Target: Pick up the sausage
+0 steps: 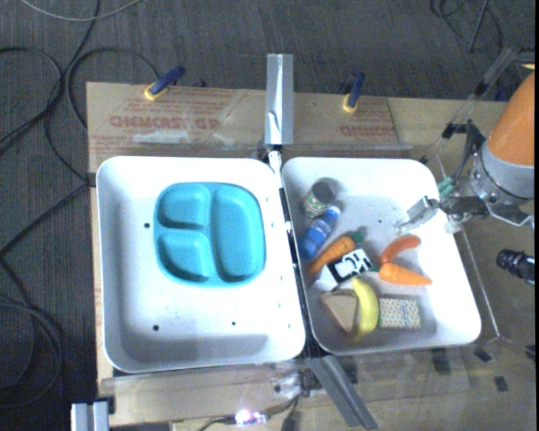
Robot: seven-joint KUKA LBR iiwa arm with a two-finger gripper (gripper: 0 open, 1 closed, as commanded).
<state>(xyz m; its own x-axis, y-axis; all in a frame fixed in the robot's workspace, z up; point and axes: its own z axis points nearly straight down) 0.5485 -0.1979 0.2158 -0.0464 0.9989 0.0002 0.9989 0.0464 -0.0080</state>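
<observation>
The sausage (pixel 401 246), a short reddish-orange link, lies slantwise on the floor of the right bin (pixel 449 330), in its right half. My gripper (pixel 429 209) hovers over the bin's upper right part, just above and right of the sausage and apart from it. Nothing shows in its grasp. The grey arm with its orange band (pixel 521 124) comes in from the right edge.
Just below the sausage lies an orange carrot-like piece (pixel 404 276). Also in the right bin are a can (pixel 322 194), a blue bottle (pixel 319 232), a carrot (pixel 331 252), a banana (pixel 366 305), bread (pixel 340 311) and a cracker (pixel 400 312). The left bin holds a blue divided tray (pixel 211 232).
</observation>
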